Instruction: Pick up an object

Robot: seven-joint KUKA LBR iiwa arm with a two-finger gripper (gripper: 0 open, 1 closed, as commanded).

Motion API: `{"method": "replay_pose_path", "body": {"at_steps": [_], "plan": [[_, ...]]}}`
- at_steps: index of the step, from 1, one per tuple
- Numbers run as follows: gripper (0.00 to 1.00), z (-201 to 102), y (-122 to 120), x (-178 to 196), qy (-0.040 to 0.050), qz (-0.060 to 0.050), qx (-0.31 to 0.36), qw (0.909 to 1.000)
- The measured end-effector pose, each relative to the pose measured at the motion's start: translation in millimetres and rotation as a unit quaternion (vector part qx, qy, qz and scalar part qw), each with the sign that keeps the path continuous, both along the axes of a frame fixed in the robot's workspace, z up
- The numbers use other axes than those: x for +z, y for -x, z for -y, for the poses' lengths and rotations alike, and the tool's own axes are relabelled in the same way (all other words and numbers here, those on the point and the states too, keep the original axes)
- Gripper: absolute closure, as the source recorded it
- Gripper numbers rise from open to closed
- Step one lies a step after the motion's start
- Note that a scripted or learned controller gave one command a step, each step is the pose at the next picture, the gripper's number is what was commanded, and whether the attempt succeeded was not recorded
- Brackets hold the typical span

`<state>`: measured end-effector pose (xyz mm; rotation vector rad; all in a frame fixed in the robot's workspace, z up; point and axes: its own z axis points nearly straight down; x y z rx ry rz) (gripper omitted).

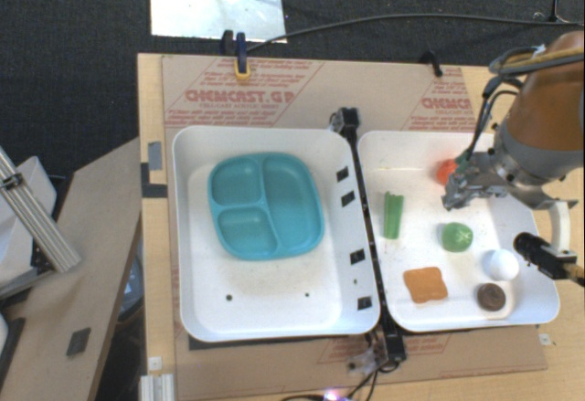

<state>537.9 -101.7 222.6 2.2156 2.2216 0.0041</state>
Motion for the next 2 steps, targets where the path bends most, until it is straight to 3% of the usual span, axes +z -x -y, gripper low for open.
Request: {"method": "replay_pose_path", "body": {"at_steps": [1, 2], "plan": [[1.0, 0, -1, 47, 0.0, 0.001, 0.001, 1.0], [1.0, -42, -15, 45, -0.0007, -0.001, 0.003, 1.0]]}}
